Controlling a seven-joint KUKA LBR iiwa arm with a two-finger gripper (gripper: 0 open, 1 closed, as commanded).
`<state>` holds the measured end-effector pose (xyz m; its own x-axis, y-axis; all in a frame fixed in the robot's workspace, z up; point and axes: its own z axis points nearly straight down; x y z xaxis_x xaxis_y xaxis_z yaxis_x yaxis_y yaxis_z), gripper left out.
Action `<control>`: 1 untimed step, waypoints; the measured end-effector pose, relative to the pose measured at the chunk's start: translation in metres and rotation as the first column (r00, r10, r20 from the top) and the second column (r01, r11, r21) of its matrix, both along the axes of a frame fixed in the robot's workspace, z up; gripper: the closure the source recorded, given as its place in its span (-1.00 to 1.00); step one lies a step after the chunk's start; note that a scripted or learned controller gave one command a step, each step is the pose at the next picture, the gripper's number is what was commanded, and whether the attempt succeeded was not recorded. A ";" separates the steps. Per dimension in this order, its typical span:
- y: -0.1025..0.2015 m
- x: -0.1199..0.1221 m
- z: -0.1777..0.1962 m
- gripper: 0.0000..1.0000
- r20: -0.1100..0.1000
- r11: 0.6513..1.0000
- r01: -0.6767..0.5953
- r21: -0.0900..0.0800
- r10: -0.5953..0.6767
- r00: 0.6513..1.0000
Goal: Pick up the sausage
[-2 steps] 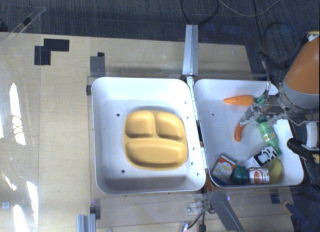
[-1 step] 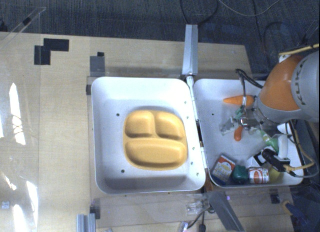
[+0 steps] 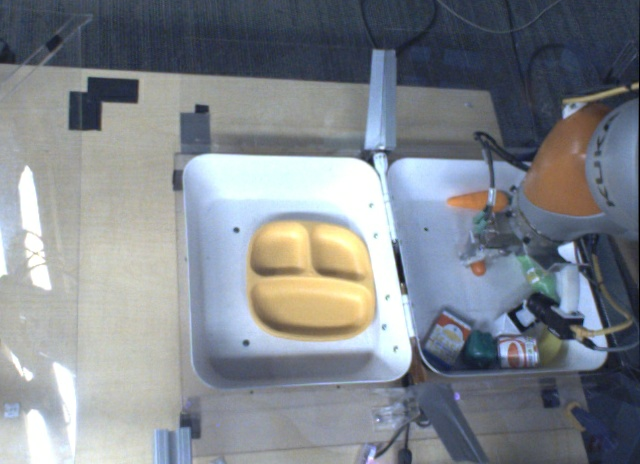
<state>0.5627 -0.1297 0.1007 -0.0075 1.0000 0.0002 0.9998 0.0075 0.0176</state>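
Item: claw, low inside the right bin; opening and contents cannot be told, the orange-banded arm overhanging it.
Item: sausage, not firmly identified; a small orange-red piece just below the claw is the likeliest candidate.
Item: carrot, just above the claw.
Item: cans and packets, well below it.
Item: yellow tray, left bin, far left of the claw.
Step, judged: descent to grasp. Next: closure on the piece, then a lift.
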 end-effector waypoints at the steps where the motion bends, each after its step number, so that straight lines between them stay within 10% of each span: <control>1: 0.010 0.027 -0.005 1.00 -0.011 0.997 -0.077 -0.001 0.077 0.997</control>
